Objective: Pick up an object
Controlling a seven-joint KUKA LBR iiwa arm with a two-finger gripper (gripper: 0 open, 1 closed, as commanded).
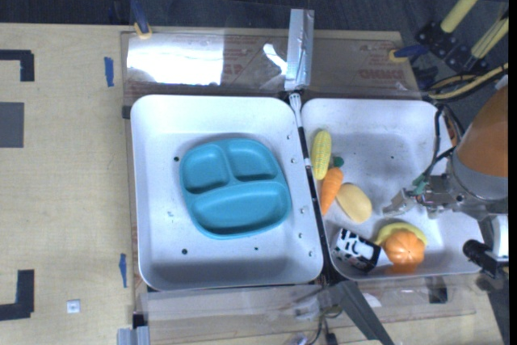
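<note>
- On the bench, the left bin (pixel 153 174) is my largest neighbour; it carries just a blue tray (pixel 234 186) with three compartments, lying flat in the middle. I judge it a drop-off place rather than a source, so I stay away from it.
- The right bin (pixel 380 121) is where my arm (pixel 489 149) reaches in from the right, since all the loose pieces lie here.
- My gripper (pixel 416 194) hangs low over the bin's right half, near the orange fruit (pixel 404 248) but apart from it; nothing sits between my fingers, and whether they are spread or closed I cannot tell.
- The pieces crowd the left and lower part of this bin: corn (pixel 321 153) against the dividing wall, carrot (pixel 329 188) just below it, a pale yellow lump (pixel 354 202) touching the carrot.
- The orange fruit lies nearest me, so I judge it the likeliest target.
- A small black-and-white piece (pixel 355 248) lies just beside the fruit, close enough to get nudged.
</note>
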